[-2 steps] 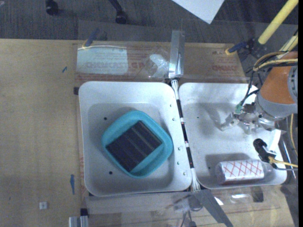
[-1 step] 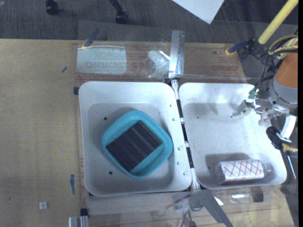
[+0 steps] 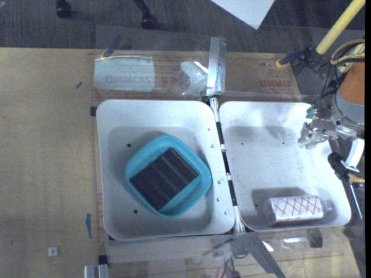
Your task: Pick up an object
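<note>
Nothing has been picked up yet. The gripper (image 3: 313, 133) is seen over the far right edge of the right white bin (image 3: 255, 120); whether it is released or clenched cannot be told. 1 clear plastic packet with red crosshatch (image 3: 294, 208) lies nearer the camera than the gripper, well apart. A teal square dish with dark ribbed insert (image 3: 167, 176) sits in the left white bin (image 3: 113, 155), far across from it.

Arm (image 3: 352, 91) cut off by right frame edge; gripper (image 3: 313, 133) small and blurred at right bin's (image 3: 261, 155) upper right rim, finger state unreadable. Chair base (image 3: 104, 2) cropped at top left.
</note>
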You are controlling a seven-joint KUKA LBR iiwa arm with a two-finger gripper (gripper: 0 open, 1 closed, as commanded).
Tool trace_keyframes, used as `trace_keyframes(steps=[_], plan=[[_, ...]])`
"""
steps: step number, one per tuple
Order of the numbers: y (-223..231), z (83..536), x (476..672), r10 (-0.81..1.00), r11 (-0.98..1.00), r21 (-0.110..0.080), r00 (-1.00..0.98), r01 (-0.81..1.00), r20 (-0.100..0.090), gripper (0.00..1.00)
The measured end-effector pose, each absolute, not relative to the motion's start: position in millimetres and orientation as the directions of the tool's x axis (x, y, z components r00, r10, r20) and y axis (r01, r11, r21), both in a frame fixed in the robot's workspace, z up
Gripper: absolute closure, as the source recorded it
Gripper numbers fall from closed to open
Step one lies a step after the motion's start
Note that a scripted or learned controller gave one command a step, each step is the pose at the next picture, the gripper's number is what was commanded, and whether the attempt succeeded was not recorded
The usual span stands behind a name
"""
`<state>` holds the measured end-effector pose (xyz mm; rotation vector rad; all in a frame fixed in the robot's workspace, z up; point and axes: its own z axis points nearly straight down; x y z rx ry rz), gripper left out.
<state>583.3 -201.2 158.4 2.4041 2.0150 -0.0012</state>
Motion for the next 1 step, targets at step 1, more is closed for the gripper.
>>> trace_keyframes(steps=[1], plan=[[-200.9, 158.3, 583.3, 0.985, -0.175, 0.003, 0.175, 0.985, -0.004, 0.0]])
